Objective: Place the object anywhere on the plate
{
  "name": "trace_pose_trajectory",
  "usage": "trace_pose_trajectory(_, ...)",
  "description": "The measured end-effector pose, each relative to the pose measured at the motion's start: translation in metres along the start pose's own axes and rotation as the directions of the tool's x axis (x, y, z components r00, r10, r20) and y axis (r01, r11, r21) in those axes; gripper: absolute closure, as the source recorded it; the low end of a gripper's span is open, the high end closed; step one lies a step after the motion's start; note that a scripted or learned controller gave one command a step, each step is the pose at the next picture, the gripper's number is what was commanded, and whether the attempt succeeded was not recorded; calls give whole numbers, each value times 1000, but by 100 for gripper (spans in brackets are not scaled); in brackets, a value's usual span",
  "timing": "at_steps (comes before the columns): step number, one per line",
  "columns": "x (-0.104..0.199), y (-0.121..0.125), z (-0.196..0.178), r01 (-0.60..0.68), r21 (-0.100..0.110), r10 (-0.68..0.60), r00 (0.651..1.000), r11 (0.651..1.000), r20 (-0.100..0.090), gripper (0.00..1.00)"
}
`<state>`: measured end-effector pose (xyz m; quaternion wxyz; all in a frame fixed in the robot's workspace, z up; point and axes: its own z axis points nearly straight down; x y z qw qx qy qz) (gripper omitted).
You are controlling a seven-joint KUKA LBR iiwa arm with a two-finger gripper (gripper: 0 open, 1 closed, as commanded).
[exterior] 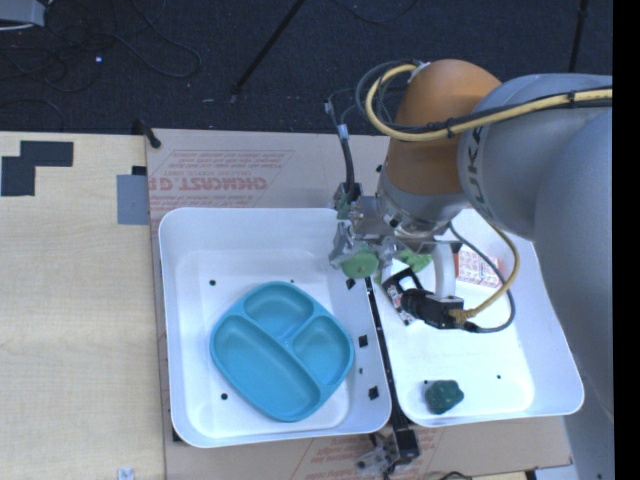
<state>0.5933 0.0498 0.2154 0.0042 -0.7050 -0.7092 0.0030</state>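
The grey arm reaches in from three o'clock, its orange band sitting above the wrist, with yellow and black cables looping around it. It covers much of the upper half of the right bin.

The desk is pale wood, with a sheet of printed cardboard lying under the two bins. Beyond its far edge, at twelve o'clock, the floor is dark and strewn with cables.

The left bin is a shallow white tray. In its lower half, toward six o'clock, lies the blue plate, a rounded dish split into three compartments, turned at an angle to the bin's walls.

The right bin sits just beside the left one, their inner walls meeting along a dark seam.

The hand hangs over that seam, near the upper part of the two bins, at about one o'clock from the plate. A light green object shows at its tip on the left-bin side, with another green bit just to its right; whether the fingers are closed on it cannot be told from this angle.

A small dark green object lies in the right bin near its six o'clock wall, well apart from the hand and from the plate.
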Motion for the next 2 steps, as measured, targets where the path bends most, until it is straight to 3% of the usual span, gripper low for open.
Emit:
trace_pose_trajectory(1, 56, -2, 4, 0, -2, 0, 1000, 1000, 1, 100)
trace_pose_trajectory(2, 53, -2, 4, -4, -2, 4, 1000, 1000, 3, 0)
